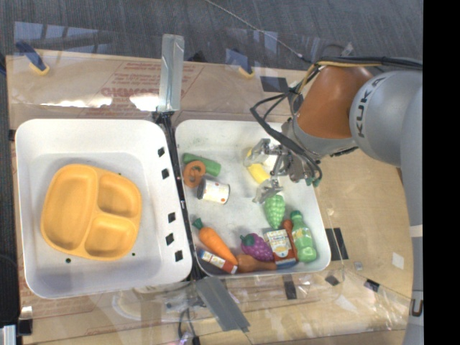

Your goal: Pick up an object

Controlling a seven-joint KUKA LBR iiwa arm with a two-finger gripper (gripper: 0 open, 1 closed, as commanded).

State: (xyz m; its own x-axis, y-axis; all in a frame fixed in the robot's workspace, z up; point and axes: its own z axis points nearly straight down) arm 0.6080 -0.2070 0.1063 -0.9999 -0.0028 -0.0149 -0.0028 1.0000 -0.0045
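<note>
Jaws spread open, we record: gripper [263, 169] straddles a yellow object [257, 172] in the right bin [215, 129], not clamped.

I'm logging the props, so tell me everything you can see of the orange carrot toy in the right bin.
The orange carrot-shaped toy, plastic by its look, has a small green top at its upper-left end. It lies flat and slanted on the floor of the shallow white right bin, near the front-left corner. Its lower end meets a small red-capped bottle and a brown toy.
</note>
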